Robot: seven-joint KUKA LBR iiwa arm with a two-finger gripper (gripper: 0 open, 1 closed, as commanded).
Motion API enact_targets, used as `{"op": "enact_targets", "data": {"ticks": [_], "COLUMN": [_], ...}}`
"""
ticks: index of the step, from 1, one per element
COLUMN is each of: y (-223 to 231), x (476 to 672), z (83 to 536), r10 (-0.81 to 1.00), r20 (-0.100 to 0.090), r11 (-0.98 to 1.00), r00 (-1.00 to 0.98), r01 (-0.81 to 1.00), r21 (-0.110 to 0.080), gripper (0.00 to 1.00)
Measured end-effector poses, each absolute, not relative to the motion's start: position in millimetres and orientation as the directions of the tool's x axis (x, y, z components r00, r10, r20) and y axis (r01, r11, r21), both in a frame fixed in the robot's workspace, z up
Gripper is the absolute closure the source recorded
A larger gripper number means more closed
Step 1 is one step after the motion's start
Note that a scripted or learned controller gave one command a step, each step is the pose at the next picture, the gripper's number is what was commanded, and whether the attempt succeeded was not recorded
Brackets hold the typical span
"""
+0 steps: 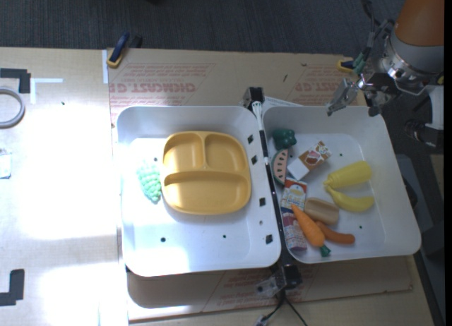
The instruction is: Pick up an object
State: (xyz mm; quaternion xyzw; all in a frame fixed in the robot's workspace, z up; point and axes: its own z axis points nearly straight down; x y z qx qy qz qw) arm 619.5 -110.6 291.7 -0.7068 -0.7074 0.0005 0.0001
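Dark grey carpeted floor (pixel 212 0) beyond a pale wooden surface (pixel 56 176), brightly lit at left; printed cardboard sheet (pixel 176 81) lies across the surface.

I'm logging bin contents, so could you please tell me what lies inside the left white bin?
The left white bin holds a yellow divided plastic plate and a pale green bumpy toy beside it. Anything under the plate is covered.

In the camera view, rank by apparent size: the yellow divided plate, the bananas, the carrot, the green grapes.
1. Yellow divided plate, clearly the largest.
2. Bananas.
3. Carrot and green grapes: these look about alike in extent, the carrot slimmer, so I would not rank one above the other.
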Motion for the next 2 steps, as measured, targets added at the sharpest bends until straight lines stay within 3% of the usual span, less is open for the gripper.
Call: {"op": "enact_targets", "data": {"ticks": [1, 2], "y": [-92, -119], "x": [542.7, 520.4], "z": [132, 97], "r10": [1.0, 0.931], "r20": [0.0, -0.002], "r11": [0.02, 0.364], "r00": [-0.02, -0.364], "r01": [1.0, 0.931], "r21": [-0.001, 0.006], "gripper": [0.0, 0.0]}}
